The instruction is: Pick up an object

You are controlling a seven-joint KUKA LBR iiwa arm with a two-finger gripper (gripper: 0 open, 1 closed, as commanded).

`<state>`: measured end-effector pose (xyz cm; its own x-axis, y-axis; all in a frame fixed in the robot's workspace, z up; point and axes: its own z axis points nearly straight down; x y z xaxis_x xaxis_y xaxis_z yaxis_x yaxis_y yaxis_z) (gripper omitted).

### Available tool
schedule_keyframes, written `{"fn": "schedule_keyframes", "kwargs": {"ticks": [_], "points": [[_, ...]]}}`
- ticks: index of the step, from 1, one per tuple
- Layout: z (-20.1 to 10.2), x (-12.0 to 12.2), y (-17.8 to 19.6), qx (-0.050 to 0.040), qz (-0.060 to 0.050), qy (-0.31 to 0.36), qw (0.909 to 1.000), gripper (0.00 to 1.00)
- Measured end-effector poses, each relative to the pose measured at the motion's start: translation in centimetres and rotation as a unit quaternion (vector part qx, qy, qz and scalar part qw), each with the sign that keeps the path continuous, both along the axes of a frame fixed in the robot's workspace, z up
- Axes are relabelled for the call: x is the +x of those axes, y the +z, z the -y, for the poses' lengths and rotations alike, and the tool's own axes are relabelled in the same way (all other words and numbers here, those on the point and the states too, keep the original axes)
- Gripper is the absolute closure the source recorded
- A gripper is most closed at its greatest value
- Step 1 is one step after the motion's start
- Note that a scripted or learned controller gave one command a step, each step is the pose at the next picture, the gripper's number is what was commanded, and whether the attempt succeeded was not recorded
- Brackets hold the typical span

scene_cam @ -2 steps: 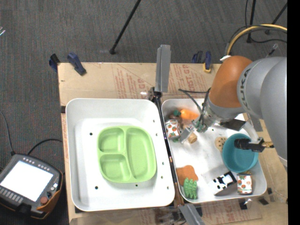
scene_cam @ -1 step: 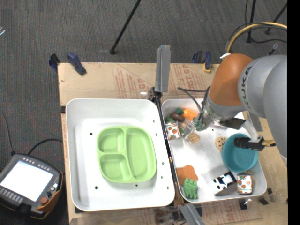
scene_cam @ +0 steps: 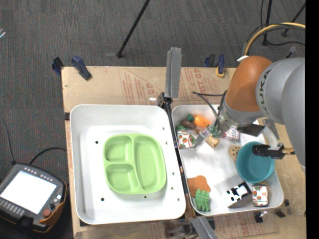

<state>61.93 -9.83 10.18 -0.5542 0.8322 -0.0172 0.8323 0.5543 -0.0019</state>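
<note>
Green toy (scene_cam: 202, 199) near edge, well below tool (scene_cam: 209, 135)

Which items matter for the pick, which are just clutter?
Job: gripper, low in the right bin; pick candidates there: teal bowl, orange toy, green toy, black-and-white toy, strawberry-print box.

Lying about: green divided plate in the left bin, tablet, blue clamps.

Bins (scene_cam: 84, 128): smooth white plastic. Tray (scene_cam: 134, 164): matt green plastic. Bowl (scene_cam: 254, 164) right of claw (scene_cam: 209, 136): glossy teal plastic.
</note>
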Motion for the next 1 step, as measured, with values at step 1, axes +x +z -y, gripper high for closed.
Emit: {"fn": "schedule_keyframes", "kwargs": {"ticks": [1], "points": [[0.57,2.49,-0.78,0.0038,-0.002,-0.108,0.9942,0.00]]}}
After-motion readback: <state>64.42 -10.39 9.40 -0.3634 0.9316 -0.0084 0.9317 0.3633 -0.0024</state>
